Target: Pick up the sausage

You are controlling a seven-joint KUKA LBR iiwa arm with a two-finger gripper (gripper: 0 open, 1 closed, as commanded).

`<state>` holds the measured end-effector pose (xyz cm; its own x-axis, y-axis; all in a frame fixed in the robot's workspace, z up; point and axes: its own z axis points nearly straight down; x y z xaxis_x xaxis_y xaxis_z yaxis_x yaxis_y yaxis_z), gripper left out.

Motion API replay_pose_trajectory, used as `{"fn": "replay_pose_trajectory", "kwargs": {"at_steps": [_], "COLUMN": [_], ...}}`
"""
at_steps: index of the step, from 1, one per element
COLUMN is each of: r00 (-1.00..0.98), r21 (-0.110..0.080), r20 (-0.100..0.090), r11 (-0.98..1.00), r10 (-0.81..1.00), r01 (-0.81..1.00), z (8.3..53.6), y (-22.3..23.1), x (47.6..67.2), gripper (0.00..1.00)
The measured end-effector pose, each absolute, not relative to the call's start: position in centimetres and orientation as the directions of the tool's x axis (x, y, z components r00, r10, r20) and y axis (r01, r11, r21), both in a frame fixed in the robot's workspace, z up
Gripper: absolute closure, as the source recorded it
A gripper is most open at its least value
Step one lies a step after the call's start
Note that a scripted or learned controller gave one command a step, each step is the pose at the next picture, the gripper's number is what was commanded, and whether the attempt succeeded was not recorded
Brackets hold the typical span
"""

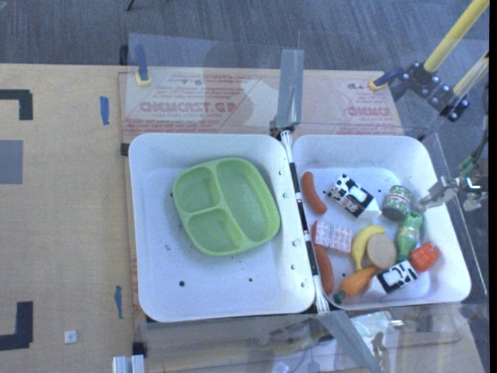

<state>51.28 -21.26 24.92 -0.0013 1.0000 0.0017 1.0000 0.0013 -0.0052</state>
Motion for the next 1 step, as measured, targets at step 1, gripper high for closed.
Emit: {"fn": "replay_pose_trajectory", "kwargs": {"at_steps": [1], "r00": [0.238], "r21": [-0.009], "r20": [0.001], "r11": [-0.238], "r10": [0.971], "r01": [0.971], "z": [15.92], "y": [-13.86], "x": [55.1], "gripper": [0.0]}}
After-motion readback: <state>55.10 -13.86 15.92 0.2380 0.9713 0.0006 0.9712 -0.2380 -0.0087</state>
